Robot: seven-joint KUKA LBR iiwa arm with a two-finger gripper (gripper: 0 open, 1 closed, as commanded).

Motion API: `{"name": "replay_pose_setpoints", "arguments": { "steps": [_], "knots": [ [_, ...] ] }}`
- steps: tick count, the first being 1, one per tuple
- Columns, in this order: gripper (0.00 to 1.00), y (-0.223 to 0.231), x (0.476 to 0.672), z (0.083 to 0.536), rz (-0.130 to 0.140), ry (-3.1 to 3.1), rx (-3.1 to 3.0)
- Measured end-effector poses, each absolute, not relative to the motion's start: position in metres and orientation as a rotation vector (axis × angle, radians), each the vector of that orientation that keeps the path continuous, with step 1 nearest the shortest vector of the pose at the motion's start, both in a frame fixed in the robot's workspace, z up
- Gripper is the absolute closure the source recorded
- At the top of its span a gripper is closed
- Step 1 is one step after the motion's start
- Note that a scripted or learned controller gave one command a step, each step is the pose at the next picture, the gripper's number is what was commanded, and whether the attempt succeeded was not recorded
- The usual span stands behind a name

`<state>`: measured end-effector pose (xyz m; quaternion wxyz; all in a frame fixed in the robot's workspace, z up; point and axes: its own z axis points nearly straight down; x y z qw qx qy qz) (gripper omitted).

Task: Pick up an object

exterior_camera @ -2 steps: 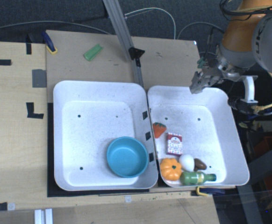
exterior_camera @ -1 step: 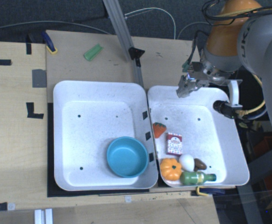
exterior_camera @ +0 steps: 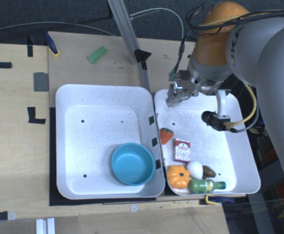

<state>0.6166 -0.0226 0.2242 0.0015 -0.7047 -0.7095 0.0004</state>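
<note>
Orange pumpkin (exterior_camera: 178, 176) and its neighbours sit at the bin's (exterior_camera: 239, 145) near end — well below the gripper (exterior_camera: 176, 97), whose spread I cannot tell.

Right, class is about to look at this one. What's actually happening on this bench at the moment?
A grey and orange robot arm reaches in from the right, its gripper hanging over the far end of the right bin with nothing visibly in it. The things it could pick lie clustered at that bin's near end: a strawberry, a red carton, a small pumpkin, an egg and a green bottle. The left bin holds a blue bowl. No pick has happened yet.
</note>
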Motion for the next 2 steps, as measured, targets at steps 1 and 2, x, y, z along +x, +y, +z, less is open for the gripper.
{"name": "replay_pose_setpoints", "arguments": {
  "steps": [1, 2],
  "knots": [
    [1.0, 0.029, 0.594, 0.218, 0.004, -2.226, -2.212],
    [1.0, 0.091, 0.585, 0.229, -0.002, -2.229, -2.21]
  ]
}}
